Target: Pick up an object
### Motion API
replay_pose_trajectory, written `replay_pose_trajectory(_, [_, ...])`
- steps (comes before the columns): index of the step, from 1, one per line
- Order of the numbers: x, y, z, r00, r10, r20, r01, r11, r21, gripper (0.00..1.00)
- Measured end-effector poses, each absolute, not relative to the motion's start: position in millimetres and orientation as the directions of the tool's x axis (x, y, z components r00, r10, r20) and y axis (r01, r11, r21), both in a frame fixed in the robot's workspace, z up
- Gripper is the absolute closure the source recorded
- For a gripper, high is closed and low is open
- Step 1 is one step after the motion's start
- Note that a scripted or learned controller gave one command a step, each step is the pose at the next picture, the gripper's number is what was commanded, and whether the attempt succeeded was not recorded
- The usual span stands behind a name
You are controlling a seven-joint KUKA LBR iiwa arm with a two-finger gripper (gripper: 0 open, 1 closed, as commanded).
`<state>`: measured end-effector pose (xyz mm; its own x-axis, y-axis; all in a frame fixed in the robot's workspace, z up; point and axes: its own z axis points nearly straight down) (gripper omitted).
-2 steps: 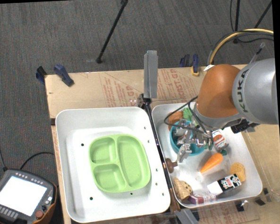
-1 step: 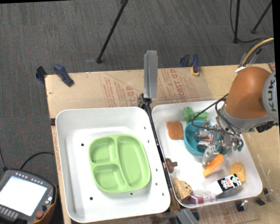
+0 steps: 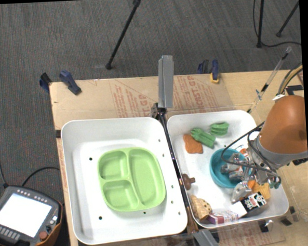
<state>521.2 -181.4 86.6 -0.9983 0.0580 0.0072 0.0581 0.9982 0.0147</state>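
On the bench sit two white bins (image 3: 72, 151), one green tray (image 3: 130, 178), one blue bowl (image 3: 219, 170); fingers' (image 3: 246, 184) spread unclear.

A robotics lab or test cell, seen from above. A bench topped with taped cardboard (image 3: 136, 95) stands on dark grey carpet (image 3: 60, 37). Blue clamps (image 3: 68, 81) grip the bench's far edge. Two shallow white bins (image 3: 74, 135) sit side by side on it. Thin black stand legs (image 3: 122, 36) cross the floor behind the bench. A handheld control pendant (image 3: 24, 219) with a lit screen lies on the floor at lower left, its cable trailing away. A grey robot arm (image 3: 284, 130) with an orange band reaches in from the right.
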Motion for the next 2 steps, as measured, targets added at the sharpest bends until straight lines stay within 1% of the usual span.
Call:
replay_pose_trajectory(1, [522.1, -132.8, 86.8, -0.999, -0.038, 0.001, -0.038, 0.999, 0.003, 0.00])
replay_pose_trajectory(2, [576.5, -169.9, 88.1, -0.997, -0.071, -0.003, -0.071, 0.997, 0.001, 0.00])
